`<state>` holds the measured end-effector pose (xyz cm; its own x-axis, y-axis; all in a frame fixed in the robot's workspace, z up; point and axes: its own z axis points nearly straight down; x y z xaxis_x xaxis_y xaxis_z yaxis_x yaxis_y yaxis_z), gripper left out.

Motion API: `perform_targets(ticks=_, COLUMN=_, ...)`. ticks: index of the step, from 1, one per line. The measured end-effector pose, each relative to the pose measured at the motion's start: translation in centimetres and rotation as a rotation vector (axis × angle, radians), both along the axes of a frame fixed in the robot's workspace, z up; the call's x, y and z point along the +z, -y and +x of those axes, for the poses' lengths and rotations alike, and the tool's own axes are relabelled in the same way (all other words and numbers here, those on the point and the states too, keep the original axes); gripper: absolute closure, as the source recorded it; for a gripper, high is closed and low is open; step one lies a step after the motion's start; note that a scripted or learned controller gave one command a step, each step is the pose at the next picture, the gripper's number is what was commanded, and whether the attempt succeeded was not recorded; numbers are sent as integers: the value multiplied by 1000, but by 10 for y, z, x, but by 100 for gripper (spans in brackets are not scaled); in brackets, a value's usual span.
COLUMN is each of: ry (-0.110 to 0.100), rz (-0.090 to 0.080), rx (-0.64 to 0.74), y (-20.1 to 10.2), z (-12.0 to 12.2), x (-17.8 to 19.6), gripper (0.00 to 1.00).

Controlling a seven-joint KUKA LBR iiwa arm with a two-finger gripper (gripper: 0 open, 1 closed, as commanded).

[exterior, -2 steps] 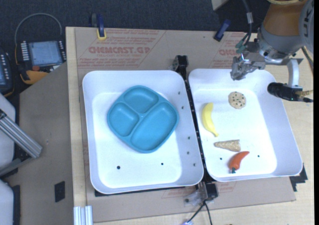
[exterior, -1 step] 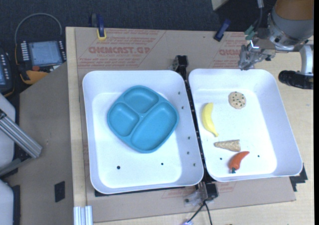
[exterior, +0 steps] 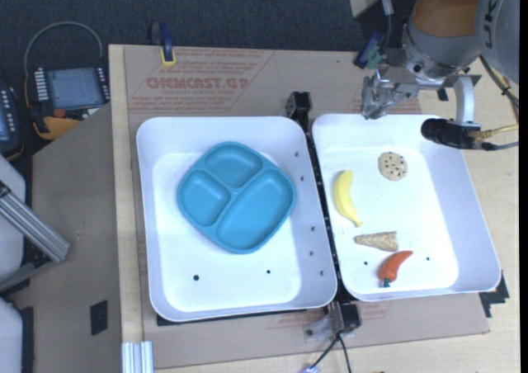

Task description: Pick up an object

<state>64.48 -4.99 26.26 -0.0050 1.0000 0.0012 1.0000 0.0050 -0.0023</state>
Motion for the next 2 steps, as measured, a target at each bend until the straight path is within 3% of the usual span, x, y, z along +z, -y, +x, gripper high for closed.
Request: perform_targets(ticks=2, ry=3, rz=0, rx=0, y=-99, z=-7, x=-16, gripper=100)
